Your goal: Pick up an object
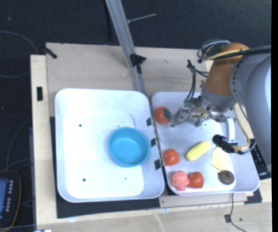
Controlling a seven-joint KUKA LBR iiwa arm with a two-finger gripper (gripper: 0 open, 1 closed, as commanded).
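Observation:
My gripper [185,121] hangs over the back of the right bin [204,134], open, with nothing between its fingers. A red tomato-like toy with a green top [161,115] lies just left of the left fingertip, apart from it. Further forward in the same bin lie a red piece [171,156], a yellow corn-like piece [198,150], a pale yellow piece [219,158], a pink piece [179,179], another red piece [195,179] and a brown piece [226,177].
The left bin [81,110] holds a blue bowl [128,146] near its right wall. A grey metal pole [124,37] slants down to the gap between the bins at the back. The arm's orange band [222,76] and grey body cover the right bin's back right corner.

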